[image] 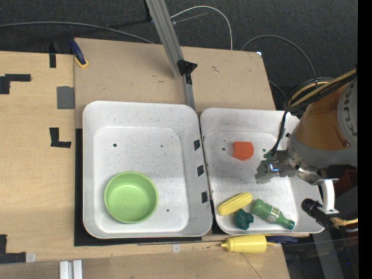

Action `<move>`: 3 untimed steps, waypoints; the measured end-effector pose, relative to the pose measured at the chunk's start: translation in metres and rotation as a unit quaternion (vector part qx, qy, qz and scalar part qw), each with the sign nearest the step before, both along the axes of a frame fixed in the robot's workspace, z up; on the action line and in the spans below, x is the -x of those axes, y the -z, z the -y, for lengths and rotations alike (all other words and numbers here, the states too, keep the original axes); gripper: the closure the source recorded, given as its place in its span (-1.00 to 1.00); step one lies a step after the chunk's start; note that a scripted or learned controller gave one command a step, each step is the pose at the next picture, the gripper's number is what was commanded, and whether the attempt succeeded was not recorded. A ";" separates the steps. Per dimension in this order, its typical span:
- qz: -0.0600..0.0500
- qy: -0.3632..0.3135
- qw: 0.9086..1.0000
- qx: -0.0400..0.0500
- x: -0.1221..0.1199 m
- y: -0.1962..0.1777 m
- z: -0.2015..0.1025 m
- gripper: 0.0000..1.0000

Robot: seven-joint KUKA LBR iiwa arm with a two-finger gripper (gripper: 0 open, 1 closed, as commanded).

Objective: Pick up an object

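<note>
The task named no particular object, so the likeliest target, judged by nearness, was the orange block (243, 150), which lay in the upper middle of the right bin (216, 173), a little up and to the left of the gripper (268, 171). The gripper hung low over that bin's floor, just right of the block and apart from it; nothing showed between its fingers, and how wide they stood could not be told from this slanted view. The step in hand looked like the approach, with no grasp yet made. The next move would call for shifting the gripper left and slightly up until it stood over the block, then descending with the fingers to either side of it before closing. Below the gripper, along the right bin's lower edge, lay a yellow corn cob (234, 203), a small dark green toy (243, 219) touching it, and a green bottle (271, 212) on its side just right of those. Further from the gripper, a yellow bottle-like object (246, 244) lay on the bench outside the bin's lower rim. In the left bin (141, 118), well apart from the gripper, sat a green bowl (131, 197). By count: two bins, one orange block, one corn cob, one dark green toy, one green bottle, one yellow object outside, one bowl.
</note>
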State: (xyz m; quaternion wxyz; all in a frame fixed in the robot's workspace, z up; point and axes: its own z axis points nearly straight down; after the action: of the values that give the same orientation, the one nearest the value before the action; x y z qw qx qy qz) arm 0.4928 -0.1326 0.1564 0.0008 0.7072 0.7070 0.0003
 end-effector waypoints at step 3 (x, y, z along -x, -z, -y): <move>-0.002 -0.003 1.000 -0.001 -0.008 -0.074 -0.043 1.00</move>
State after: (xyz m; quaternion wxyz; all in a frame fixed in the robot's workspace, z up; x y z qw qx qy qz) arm 0.5010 -0.0897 0.2301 -0.0014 0.7052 0.7090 -0.0008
